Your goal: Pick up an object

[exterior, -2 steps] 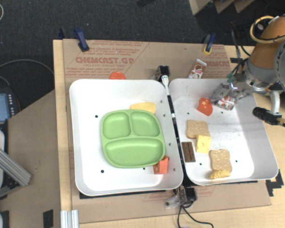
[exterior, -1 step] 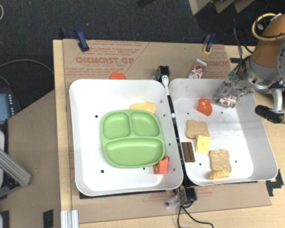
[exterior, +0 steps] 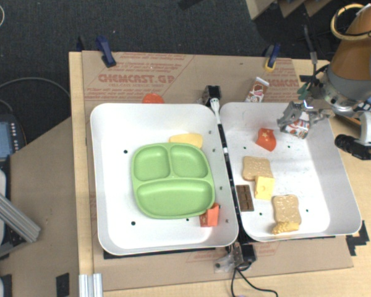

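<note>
The gripper point(exterior: 295, 121) is hanging over the far corner of the right bin point(exterior: 334, 166), touching a small red-and-white carton point(exterior: 298, 127); whether it is pinching it I cannot tell. Nothing is looking lifted yet (the red block point(exterior: 266, 139) and the crackers point(exterior: 257, 167) are lying nearby).

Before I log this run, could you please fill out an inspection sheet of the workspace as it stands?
Surface: cardboard-covered bench bearing left bin and right bin.
Job's things: right bin holds a red block, two toast slices, a yellow cheese piece; a small carton lies under the hand.
Clutter: left bin holds a green divided plate, yellow piece, orange block; a brown bar lies at the bins' seam.
Hand: hand at the right bin's far edge; finger state unclear.
Cables: wire at the bench's near edge.
Surroundings: dark carpet, blue clamps.
</note>
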You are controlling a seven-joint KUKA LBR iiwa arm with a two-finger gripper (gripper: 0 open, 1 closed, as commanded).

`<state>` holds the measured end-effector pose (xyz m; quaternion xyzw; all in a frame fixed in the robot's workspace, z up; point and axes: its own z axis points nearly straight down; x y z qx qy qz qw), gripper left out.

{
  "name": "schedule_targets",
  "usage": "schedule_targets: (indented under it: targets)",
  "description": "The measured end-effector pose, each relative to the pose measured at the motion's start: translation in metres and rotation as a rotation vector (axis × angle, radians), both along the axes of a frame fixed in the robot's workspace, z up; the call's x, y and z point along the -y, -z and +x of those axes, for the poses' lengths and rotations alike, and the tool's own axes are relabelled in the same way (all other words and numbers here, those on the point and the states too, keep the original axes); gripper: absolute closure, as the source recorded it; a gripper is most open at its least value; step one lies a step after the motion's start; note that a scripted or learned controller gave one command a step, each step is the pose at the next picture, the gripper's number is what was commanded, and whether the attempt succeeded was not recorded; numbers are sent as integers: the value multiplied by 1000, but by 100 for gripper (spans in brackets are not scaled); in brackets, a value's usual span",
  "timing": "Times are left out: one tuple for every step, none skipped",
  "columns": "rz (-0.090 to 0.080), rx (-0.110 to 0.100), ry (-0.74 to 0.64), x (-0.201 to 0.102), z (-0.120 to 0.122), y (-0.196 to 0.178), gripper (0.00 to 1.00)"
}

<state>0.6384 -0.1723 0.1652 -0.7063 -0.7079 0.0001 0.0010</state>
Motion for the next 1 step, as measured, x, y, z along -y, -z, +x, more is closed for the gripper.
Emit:
schedule_targets:
  targets:
    - [2, -1, -2, -54, -28, -24, 100]
